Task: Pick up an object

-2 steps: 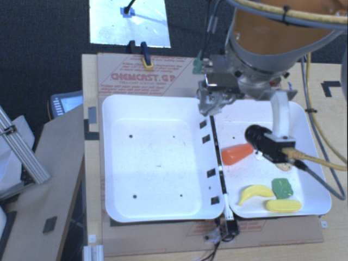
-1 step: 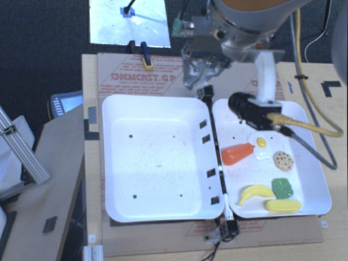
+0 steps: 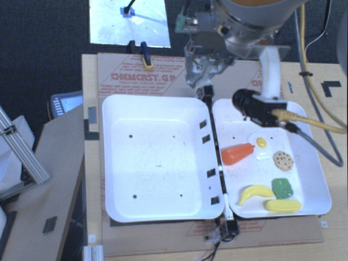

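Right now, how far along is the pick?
Nothing looks picked yet. The carrot, fried egg, cookie, banana, green piece and yellow piece all lie in the right bin. The gripper hangs above the bins' far edge. Descending, grasping and lifting remain.

Arm [image 3: 261,4] cut off at top edge

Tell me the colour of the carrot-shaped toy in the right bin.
Orange-red; the carrot-shaped toy shows plainly in the camera view, near the bin's left wall.

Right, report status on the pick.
Gripper above the bins' far edge, nothing between its fingers. Carrot, banana lie in right bin. Path clear.
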Robot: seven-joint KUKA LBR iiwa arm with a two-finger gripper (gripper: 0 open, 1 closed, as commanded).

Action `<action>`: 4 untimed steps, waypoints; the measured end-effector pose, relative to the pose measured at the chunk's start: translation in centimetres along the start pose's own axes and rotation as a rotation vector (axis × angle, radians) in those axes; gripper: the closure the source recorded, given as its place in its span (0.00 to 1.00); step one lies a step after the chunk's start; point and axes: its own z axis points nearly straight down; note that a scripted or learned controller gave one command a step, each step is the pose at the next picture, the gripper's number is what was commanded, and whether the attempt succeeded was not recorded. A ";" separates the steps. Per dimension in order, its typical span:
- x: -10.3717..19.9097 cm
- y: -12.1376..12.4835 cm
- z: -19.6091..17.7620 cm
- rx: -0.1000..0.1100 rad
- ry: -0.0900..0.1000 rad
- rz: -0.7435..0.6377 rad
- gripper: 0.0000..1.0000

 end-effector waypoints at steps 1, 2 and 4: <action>-3.6 -1.9 18.9 0.018 -0.008 0.009 1.00; -1.5 -1.7 18.7 0.004 -0.002 0.002 1.00; 3.3 -1.0 10.7 -0.001 0.000 0.003 1.00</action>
